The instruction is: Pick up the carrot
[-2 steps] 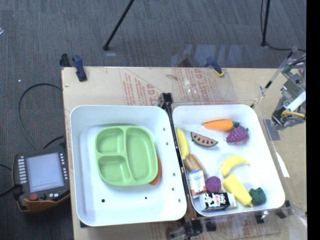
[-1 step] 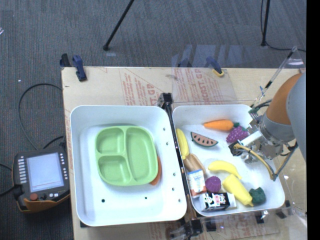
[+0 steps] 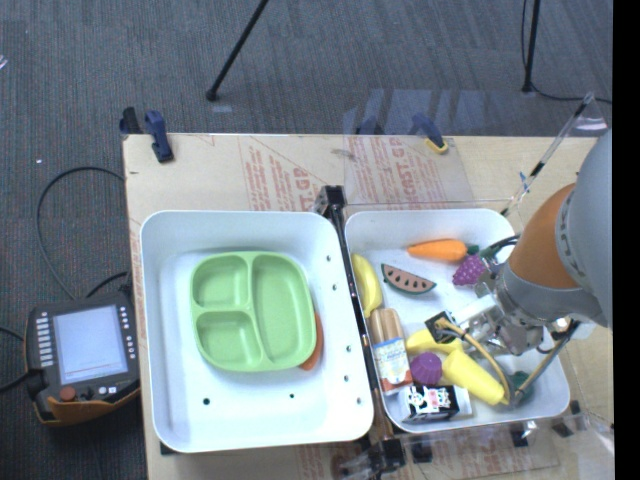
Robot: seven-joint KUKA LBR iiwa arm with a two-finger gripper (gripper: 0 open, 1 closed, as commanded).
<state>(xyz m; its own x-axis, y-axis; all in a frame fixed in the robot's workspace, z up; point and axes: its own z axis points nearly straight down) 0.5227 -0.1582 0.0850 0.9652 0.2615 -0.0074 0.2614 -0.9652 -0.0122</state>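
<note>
At the near edge of the right bin lies a small black-and-white carton, with a purple round fruit and a yellow corn cob just behind it. The end effector hangs low over this clutter, near the cob; whether it is released or clenched I cannot tell, since cables and the wrist blur it. Farther back sit a banana, a watermelon slice and purple grapes. The carrot lies beyond them near the far wall, apart from the arm. A green divided plate rests in the left bin.
</note>
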